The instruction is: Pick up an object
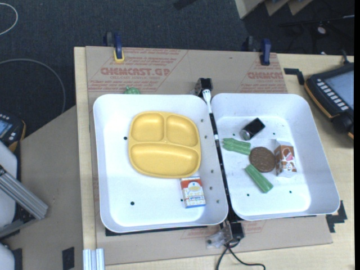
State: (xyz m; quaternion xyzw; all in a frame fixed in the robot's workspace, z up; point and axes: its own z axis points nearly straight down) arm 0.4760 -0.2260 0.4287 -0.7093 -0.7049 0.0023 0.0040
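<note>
So nothing was picked yet, everything sat in the bins. In the left bin [112, 207] the yellow plate [165, 144] took up the middle. I'd guess it was too wide and flat for a two-finger grab, so a try there would likely just slide off. The box [193, 192] lay flat below it, near the front right corner, where the bin wall could get in the way.

The right bin [315, 167] looked trickier. The upper green stick [236, 146], the lower green stick [259, 179], the brown disc [262, 159] and the carton [286, 160] were bunched up, with disc and carton touching. A pinch there might catch two things or shove them apart. The black piece [253, 128] sat a bit clearer.
</note>
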